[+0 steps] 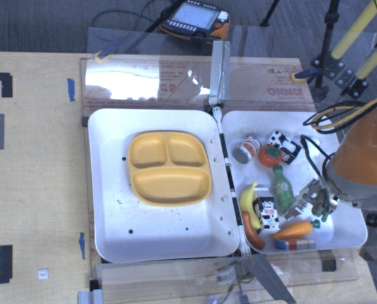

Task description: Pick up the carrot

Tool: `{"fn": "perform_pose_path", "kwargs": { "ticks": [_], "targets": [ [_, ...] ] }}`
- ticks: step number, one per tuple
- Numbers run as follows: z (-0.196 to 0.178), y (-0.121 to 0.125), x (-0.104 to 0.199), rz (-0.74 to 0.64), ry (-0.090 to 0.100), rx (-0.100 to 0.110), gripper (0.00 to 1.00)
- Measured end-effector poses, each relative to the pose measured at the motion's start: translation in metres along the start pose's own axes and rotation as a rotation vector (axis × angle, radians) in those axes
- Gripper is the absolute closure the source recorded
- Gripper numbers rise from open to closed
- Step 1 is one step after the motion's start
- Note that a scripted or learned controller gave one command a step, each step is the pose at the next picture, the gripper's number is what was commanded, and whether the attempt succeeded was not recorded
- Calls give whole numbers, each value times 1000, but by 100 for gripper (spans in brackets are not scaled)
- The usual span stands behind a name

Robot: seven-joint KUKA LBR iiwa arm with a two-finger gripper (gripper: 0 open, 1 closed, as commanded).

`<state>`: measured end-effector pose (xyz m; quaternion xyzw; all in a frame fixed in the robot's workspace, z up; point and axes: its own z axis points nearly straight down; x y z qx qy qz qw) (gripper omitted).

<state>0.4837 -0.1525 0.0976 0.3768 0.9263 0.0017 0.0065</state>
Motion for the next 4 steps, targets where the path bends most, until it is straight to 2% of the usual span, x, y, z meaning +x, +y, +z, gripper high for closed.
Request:
{"fn": "perform_pose_path", "kwargs": {
  "ticks": [1, 2, 3, 4],
  "targets": [
    [0, 0, 0, 0, 0, 0, 0],
    [11, 68, -26, 250, 1, 4, 0],
    [11, 24, 5, 418, 7, 7, 0],
    [11, 28, 32, 639, 4, 8, 0]
  ]
}}
